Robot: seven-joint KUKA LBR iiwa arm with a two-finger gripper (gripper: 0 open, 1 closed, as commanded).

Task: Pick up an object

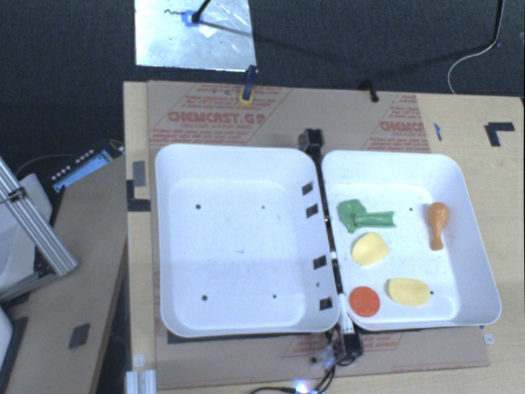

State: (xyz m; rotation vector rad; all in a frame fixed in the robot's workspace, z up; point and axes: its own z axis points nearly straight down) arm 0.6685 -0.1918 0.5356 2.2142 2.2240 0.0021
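Looking down from my feed, nearest the camera along the front of the right bin (472,212) I see a round red-orange piece (364,301) close to the central divider and, to its right, a pale yellow oval piece (408,291); the two sit near each other but apart. A little farther back, just above the red one, lies a second yellow lump (369,249), more rounded, also near the divider. Beyond that is a green toy piece (362,215), roughly L-shaped, lying flat. Off toward the right wall of the same bin rests an orange-brown drumstick-shaped toy (437,223), its thin end pointing toward the front, well apart from the green piece. All five candidates for the pick lie in this right bin. The left bin (176,245) adjoins it, the two joined along a dark hinge strip (326,236) with small black clips. Both bins rest on a printed cardboard sheet (221,113) on the bench. Farther back, a shiny foil-like square (193,23) lies on the dark floor. On the gripper's state I cannot tell anything.
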